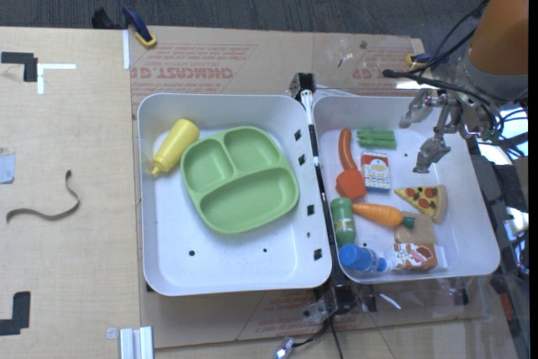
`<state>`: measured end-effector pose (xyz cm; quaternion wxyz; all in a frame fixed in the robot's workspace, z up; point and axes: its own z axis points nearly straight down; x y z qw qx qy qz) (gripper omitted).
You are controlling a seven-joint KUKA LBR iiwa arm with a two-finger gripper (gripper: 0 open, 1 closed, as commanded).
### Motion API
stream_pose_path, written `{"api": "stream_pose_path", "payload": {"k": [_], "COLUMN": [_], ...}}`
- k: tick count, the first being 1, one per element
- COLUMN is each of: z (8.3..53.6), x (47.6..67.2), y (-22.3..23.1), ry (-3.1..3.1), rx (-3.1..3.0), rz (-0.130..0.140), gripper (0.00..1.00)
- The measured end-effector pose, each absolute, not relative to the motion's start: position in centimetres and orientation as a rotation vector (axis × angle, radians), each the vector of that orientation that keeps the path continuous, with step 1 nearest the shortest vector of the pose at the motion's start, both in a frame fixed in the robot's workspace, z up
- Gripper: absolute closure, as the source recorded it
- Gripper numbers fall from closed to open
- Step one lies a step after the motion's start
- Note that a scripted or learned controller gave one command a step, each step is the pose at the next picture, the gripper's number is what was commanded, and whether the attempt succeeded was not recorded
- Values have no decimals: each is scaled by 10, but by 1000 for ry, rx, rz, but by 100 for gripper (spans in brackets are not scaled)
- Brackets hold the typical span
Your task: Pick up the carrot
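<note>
Two white bins side by side: left bin (160,265), far left of the jaws, with green divided plate (240,178) and yellow mustard bottle (173,145); right bin (471,256) beneath the jaws. Gripper (439,139) up over the right bin's far right part, jaws apart and holding nothing. Carrot (380,213) lower left of the jaws, flat on the bin floor, just left of the pizza slice (423,199). Green bottle (343,220) touching the carrot's left end.

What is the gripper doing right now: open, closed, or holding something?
Gripper: open, holding nothing, above the right bin; carrot lies untouched.
</note>
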<state>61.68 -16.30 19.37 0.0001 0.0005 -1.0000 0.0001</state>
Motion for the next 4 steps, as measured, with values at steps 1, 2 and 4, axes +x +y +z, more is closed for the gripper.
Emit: {"api": "stream_pose_path", "payload": {"k": [1,2,4], "z": [103,100,107], "x": [560,522,491], "y": [-134,-103,-98], "ry": [-3148,-3168,-3170], "rx": [73,-22,-219], "rz": [2,8,4], "gripper": [0,0,100]}}
